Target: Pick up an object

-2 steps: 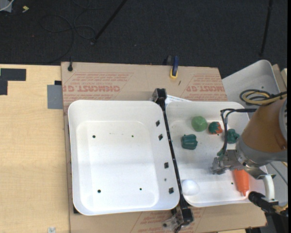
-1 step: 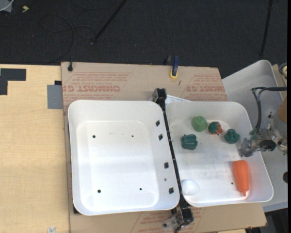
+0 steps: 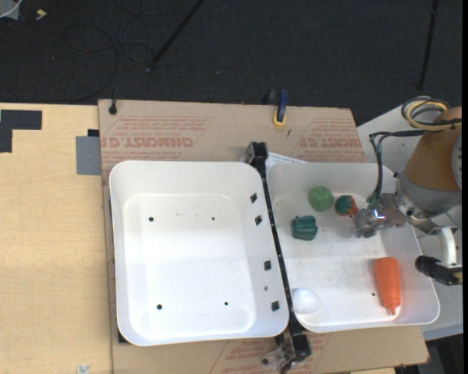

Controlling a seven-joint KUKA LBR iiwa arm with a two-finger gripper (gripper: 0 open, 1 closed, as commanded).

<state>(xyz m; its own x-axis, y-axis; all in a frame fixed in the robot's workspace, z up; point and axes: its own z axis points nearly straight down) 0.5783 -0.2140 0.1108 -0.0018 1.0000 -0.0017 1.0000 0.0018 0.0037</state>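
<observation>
The right bin (image 3: 335,318) holds a light green ball (image 3: 320,199), a dark green pepper-shaped toy (image 3: 303,227), a small orange and green object (image 3: 345,205), an orange carrot-like toy (image 3: 388,284) and a white ball (image 3: 304,300) at its front left corner. My gripper (image 3: 366,224) hangs low at the bin's right side, just right of the small orange and green object. Its fingertips are small and blurred here. The arm comes in from the right edge.
The left bin (image 3: 125,209) sits beside the right one, joined by a black divider with clips (image 3: 267,232). Cardboard (image 3: 187,135) lies under both bins. Cables (image 3: 421,111) loop behind the arm at the right.
</observation>
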